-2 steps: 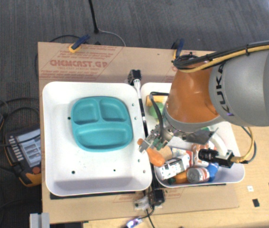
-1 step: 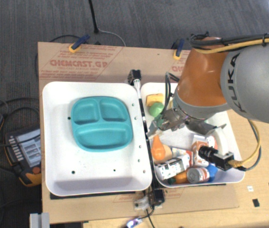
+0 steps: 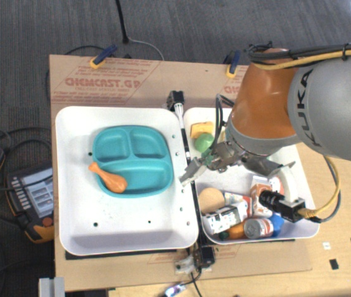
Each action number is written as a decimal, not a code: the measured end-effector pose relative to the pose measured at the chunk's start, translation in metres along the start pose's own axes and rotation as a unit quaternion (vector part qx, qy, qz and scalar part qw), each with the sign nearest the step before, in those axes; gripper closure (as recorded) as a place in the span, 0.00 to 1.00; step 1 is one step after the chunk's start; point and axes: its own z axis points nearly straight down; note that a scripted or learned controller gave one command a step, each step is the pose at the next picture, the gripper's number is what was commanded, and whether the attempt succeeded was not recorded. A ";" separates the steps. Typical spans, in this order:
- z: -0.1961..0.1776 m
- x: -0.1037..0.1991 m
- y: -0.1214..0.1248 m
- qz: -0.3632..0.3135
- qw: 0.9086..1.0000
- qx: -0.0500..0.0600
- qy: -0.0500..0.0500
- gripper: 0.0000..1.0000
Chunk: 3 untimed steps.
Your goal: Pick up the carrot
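In the right bin (image 3: 304, 228), at its front, an orange piece that looks like the carrot (image 3: 238, 231) peeks out from between a white box and a can; most of it is hidden. My gripper (image 3: 201, 164) hangs over the right bin's left side, close to the divider between the bins, well behind that orange piece. A green round toy (image 3: 203, 142) lies just behind the gripper. In the left bin (image 3: 125, 231) a second orange toy (image 3: 108, 177), thin at one end and bulbous at the other, rests on the front-left rim of a teal divided plate (image 3: 132, 142).
Packed into the right bin are a yellow block (image 3: 201, 129), a tan ball (image 3: 211, 198), a white box (image 3: 228, 216), a can (image 3: 259, 228) and other packages. The grey and orange arm covers the bin's back right. A black-and-white marker (image 3: 178, 107) lies along the divider.
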 end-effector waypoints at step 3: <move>-0.115 -0.083 0.086 -0.134 0.991 -0.002 -0.001 0.00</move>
